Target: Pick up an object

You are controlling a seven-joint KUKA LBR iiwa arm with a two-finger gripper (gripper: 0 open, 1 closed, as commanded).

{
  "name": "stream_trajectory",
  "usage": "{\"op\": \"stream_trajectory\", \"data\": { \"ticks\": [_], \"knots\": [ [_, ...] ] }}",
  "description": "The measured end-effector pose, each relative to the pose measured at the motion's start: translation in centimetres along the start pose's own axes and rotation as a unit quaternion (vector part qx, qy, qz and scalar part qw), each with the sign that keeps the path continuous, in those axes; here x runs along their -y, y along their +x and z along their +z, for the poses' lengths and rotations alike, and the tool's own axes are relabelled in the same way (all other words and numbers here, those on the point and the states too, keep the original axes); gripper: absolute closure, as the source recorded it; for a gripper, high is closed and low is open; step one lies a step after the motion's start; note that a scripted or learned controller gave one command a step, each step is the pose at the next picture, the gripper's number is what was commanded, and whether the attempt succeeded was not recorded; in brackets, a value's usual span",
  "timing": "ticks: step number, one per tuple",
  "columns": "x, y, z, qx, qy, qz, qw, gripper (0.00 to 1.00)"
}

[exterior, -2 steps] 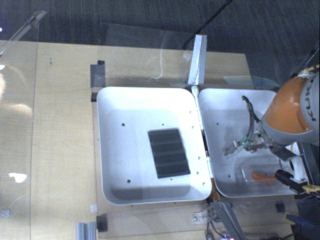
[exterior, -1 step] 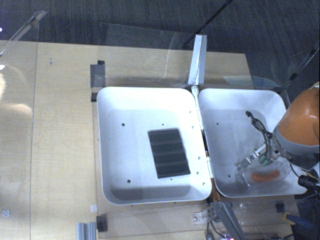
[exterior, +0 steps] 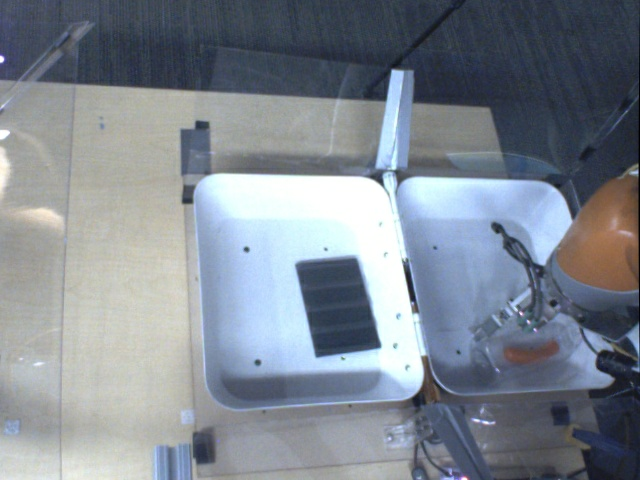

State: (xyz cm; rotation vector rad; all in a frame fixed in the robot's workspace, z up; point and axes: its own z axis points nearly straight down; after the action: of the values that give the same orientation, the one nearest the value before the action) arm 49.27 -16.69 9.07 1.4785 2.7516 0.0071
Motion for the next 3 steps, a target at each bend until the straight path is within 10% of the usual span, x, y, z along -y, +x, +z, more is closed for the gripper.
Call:
{"op": "stream_trajectory", "data": {
  "ticks": [1, 2, 3],
  "knots": [
    [-8.1, 3.3, -1.1, -0.005, 0.003, 0.032, 0.9995, 0.0],
    [-8.3, 3.2, -2.2, -0.003, 0.001, 0.031, 0.9995, 1.0],
    [-8.3, 3.2, -2.2, -0.003, 0.001, 0.031, 0.9995, 0.0]
  ]
}}
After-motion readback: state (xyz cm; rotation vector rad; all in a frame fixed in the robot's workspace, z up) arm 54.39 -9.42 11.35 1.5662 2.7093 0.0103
